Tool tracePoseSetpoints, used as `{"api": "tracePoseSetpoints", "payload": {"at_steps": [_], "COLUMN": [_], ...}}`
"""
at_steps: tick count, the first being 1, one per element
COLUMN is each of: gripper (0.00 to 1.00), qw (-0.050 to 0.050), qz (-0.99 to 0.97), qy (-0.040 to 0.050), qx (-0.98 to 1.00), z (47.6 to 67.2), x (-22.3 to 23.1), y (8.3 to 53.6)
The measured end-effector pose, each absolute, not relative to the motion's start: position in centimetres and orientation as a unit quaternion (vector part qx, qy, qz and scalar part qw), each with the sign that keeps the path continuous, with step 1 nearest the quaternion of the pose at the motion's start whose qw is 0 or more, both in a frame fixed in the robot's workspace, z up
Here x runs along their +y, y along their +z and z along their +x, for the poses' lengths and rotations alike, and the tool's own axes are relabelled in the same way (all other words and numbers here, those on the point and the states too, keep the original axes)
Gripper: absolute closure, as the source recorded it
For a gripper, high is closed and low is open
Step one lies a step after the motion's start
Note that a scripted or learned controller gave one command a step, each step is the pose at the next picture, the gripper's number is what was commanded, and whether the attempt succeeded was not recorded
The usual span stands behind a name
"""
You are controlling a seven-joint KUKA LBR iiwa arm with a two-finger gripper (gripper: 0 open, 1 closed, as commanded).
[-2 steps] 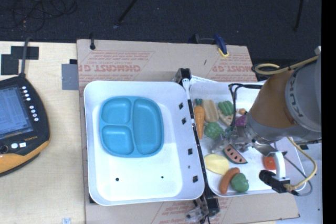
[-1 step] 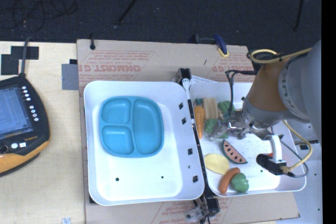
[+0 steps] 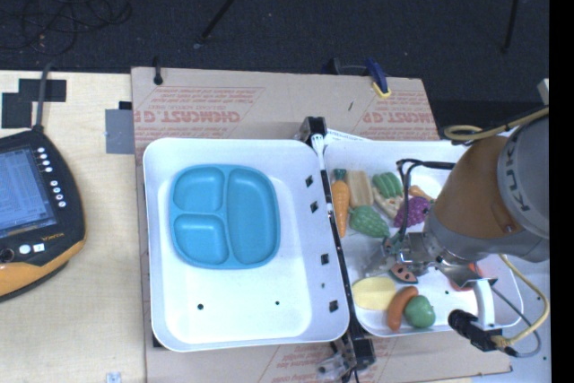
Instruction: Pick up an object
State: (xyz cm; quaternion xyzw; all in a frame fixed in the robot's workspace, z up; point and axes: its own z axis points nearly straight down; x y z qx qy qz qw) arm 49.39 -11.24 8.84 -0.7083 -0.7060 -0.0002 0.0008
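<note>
A: Item one, far left of the worktop [image 3: 90,318]: a teach pendant [image 3: 31,206], screen lit, laid flat well apart from both bins. We take it to be parked there so its cable stays clear of the arm's reach

B: Item two, the left bin [image 3: 224,318]: it carries a blue divided plate [image 3: 224,215], three compartments, all bare, set in the upper half. We judge it a receiving place, kept apart from the pile so a dropped piece lands alone

A: Item three, the right bin [image 3: 345,282], touching the left one along a row of black clips. Toy foods crowd it: a carrot [image 3: 341,206] against the left wall, a tan ridged piece [image 3: 360,186] beside it, two green pieces [image 3: 368,220] and [image 3: 387,184], a purple bunch [image 3: 411,211], then lower down a pale yellow piece [image 3: 375,291], an orange sausage shape [image 3: 401,308] and a green ball [image 3: 419,311] touching each other

B: We list those as the candidates for picking; any one would serve the task

A: Item four, the gripper [image 3: 404,257], low over the middle of the right bin, between the purple bunch and the yellow piece. The arm [image 3: 475,193] covers much of it from the right

B: State of the jaws: we cannot tell, dark metal against shadow. We see nothing between them, so we record no grasp
</note>
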Motion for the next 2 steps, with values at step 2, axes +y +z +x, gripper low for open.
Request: {"api": "tracePoseSetpoints", "payload": {"at_steps": [2], "gripper": [1.00], "qw": [0.000], "qz": [-0.704], "qy": [-0.0032], "qx": [-0.711], "z": [50.7], "x": [-2.5], "y": [20.4]}}
